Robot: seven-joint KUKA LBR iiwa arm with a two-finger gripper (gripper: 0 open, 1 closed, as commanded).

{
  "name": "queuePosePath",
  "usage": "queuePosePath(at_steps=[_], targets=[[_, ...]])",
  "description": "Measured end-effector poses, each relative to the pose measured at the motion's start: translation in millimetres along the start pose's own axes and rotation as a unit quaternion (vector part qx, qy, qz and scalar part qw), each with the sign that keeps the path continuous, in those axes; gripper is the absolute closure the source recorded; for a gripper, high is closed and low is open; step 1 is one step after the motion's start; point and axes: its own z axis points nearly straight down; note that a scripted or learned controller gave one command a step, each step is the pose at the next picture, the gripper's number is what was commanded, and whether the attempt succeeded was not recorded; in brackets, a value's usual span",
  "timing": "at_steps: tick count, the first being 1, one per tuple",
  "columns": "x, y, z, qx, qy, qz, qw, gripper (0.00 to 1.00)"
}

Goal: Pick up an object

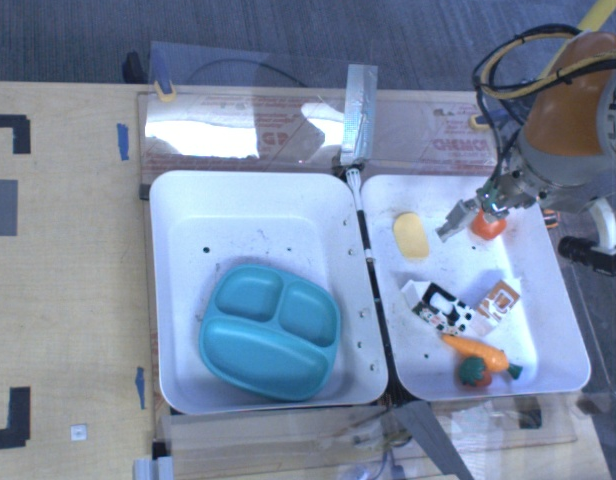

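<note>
The gripper (475, 215) is hanging over the right bin (558, 298), its metal fingers spread apart beside a small round orange-red object (488, 226). A smooth yellow oval piece (411, 235), a black-and-white figure (441, 308), a small boxy block (499, 299) and a tapered orange carrot (475, 351) are lying nearby. A glossy teal divided plate (271, 331) is sitting in the left bin (178, 218).

You see two white bins, left (178, 208) and right (548, 308), smooth plastic with a dull sheen. Teal divided tray (271, 333): matt moulded plastic. Bench top (63, 298): pale wood grain, matt. Clear sheet (238, 128) behind the bins: glossy, throwing glare. Yellow piece (411, 235) and carrot toy (478, 350) look like smooth plastic. Arm's orange band (563, 108): glossy.
</note>
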Motion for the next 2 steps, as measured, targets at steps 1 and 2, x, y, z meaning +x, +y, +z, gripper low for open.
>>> queuePosePath(at_steps=[1, 2], targets=[[-72.5, 17.6, 79.7, 0.004, 0.004, 0.0, 1.0, 0.0], [-77.0, 16.7, 82.2, 0.004, 0.008, 0.0, 1.0, 0.0]])
